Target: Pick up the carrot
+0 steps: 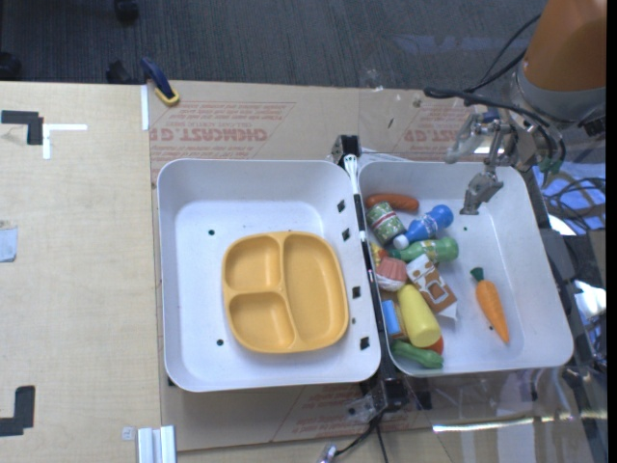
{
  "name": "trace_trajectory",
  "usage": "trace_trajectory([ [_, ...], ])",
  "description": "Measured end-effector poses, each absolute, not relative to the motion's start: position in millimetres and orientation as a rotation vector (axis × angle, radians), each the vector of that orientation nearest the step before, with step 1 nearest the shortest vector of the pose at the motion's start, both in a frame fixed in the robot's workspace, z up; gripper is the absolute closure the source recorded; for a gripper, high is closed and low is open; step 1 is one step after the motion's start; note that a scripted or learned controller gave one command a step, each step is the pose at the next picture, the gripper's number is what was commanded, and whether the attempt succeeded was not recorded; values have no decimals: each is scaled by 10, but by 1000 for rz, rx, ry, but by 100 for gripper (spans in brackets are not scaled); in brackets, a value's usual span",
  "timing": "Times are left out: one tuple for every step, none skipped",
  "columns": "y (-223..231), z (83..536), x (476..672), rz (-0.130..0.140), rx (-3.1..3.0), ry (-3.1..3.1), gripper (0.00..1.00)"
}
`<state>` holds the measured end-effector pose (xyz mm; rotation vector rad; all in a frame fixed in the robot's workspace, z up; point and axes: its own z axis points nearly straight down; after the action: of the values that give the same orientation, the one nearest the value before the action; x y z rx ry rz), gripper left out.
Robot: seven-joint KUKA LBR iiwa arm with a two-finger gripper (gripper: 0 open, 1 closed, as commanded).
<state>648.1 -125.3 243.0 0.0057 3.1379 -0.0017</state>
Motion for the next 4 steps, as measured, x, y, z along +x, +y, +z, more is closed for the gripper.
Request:
trace_trajectory([
  [-1714, 961, 5874, -5, -156, 3128, 0],
  [-2147, 934, 5198, -1, -414, 3109, 0],
  [-2073, 1041, 5255, 10, -424, 3096, 100],
  [-2074, 1041, 5254, 10, -423, 3097, 0],
])
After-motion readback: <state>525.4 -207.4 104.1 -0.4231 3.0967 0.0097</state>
